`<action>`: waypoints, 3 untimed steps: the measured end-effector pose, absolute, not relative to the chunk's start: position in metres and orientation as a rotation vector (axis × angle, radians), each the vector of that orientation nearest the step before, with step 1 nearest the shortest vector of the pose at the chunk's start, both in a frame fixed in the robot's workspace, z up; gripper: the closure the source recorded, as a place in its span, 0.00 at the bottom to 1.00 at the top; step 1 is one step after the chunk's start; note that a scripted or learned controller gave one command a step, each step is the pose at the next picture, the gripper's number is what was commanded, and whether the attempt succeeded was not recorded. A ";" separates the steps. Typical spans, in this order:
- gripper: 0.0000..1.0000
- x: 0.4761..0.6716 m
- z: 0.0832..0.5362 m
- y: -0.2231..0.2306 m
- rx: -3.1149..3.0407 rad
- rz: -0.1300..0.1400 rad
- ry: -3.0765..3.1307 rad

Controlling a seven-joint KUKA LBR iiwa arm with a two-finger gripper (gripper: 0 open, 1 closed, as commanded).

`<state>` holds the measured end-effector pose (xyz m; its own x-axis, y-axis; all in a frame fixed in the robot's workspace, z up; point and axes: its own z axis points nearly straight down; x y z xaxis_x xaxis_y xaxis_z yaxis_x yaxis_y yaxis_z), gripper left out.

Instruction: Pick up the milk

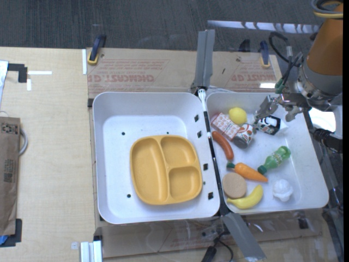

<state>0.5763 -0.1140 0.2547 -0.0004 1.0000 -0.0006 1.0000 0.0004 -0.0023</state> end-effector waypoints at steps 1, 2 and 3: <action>0.00 0.608 0.194 -0.182 -1.925 0.001 -2.484; 0.00 0.650 0.093 -0.189 -2.176 -0.001 -2.270; 0.00 0.650 0.093 -0.189 -2.176 -0.001 -2.270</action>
